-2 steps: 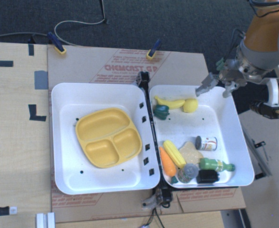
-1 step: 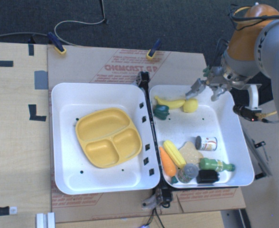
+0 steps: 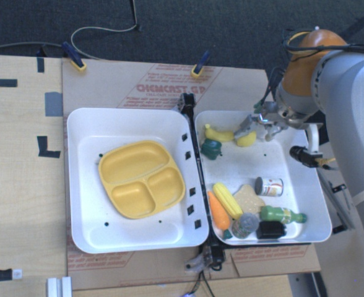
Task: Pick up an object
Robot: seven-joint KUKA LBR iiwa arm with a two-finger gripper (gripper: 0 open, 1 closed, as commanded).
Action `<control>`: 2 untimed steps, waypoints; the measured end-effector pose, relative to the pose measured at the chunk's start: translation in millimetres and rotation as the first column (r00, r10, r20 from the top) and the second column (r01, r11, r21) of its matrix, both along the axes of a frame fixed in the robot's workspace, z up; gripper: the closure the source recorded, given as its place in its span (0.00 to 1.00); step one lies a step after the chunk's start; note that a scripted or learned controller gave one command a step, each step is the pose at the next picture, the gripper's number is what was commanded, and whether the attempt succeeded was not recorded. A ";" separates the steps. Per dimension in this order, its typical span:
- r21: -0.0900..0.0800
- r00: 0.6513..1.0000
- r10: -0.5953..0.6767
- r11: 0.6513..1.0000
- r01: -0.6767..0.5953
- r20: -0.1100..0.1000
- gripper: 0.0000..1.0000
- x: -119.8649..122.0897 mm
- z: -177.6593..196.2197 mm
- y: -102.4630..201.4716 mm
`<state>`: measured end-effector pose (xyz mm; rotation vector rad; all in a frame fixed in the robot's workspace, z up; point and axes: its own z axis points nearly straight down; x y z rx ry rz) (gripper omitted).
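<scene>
Hovering over the far end of the right bin (image 3: 306, 224), the gripper (image 3: 258, 127) hangs just above a small yellow lemon-like piece (image 3: 246, 139), and its two fingers stand spread a little way apart with nothing between them. The grey arm (image 3: 340, 98) comes in past the bin's right wall, its orange band (image 3: 312, 54) glowing above the wrist.

Everything else I'll place against that right bin. At its far edge, just beside the lemon piece and almost touching it, lies a yellow banana (image 3: 217, 133). Right next to the banana, against the bin's left wall, sits a dark green pepper-like toy (image 3: 210, 148). Toward the middle of the bin's right half a small can (image 3: 269, 186) lies on its side, well apart from the gripper. Down at the near end things crowd together: an orange carrot (image 3: 218, 210) along the left wall, a yellow corn cob (image 3: 228, 200) touching it, a grey fuzzy ball (image 3: 245, 225) tucked below the corn, a black block (image 3: 270, 229) beside the ball, and a green bottle (image 3: 282, 215) lying flat just above the block.

Across the divider, the left bin (image 3: 83, 184) carries a yellow three-compartment plate (image 3: 142, 178), sitting tilted near its middle.
</scene>
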<state>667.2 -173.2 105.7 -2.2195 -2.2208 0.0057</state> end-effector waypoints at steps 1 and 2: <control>-0.002 1.000 0.001 1.000 -0.001 0.004 0.00 1.5 -19.5 3.5; -0.003 1.000 0.002 1.000 -0.002 0.008 1.00 2.6 -8.2 3.4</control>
